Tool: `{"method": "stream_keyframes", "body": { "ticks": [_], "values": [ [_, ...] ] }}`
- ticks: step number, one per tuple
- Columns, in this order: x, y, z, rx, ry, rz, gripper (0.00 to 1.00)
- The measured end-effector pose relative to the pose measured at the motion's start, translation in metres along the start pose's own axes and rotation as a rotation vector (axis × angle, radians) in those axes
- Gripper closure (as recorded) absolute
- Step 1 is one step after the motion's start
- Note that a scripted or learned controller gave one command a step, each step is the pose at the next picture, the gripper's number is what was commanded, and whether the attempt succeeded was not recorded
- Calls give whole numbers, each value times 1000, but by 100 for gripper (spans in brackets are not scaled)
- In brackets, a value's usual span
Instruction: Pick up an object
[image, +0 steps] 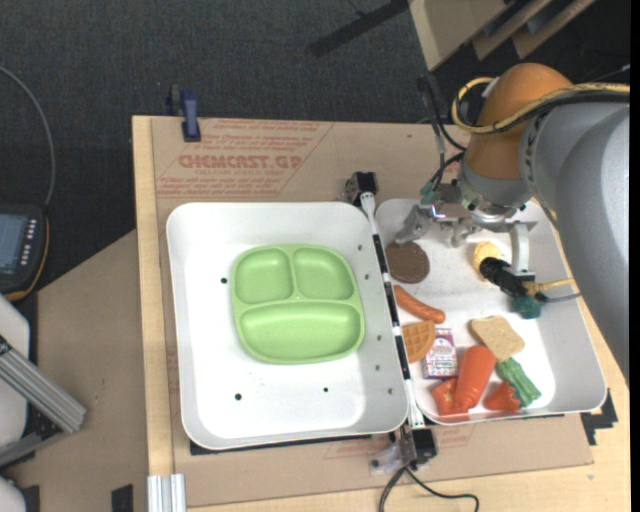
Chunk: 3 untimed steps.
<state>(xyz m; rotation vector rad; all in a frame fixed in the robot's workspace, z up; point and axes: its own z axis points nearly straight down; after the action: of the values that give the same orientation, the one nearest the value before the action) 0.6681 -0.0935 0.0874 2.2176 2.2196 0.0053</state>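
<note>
Camera view from above and at a slant shows a brown bench bearing two shallow white bins side by side. At the far left edge a dark device with a small screen is cut off by the frame. The left bin holds a green divided plate with three compartments, lying flat near its middle. The right bin holds a crowd of toy foods: a round brown patty by the near wall, an orange sausage just below it, a waffle piece, a small pink-and-white packet, a carrot partly covering something red, a slice of bread, a green piece, and a yellow item half hidden behind the arm's metalwork. The grey arm, with its orange band, reaches in from the right and is cut off by the frame. Its gripper sits low over the far end of the right bin, just above the patty; whether it is released or clenched cannot be told, and no object is seen within it.
</note>
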Motion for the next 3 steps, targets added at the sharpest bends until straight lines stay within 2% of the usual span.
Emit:
{"method": "stream_keyframes", "body": {
  "ticks": [1, 2, 3],
  "values": [
    [-3, -14, -1, -1, 0, 2, 0],
    [-100, -78, -1, 4, 3, 10, 0],
    [-29, -95, -1, -2, -1, -1, 0]
  ]
}}
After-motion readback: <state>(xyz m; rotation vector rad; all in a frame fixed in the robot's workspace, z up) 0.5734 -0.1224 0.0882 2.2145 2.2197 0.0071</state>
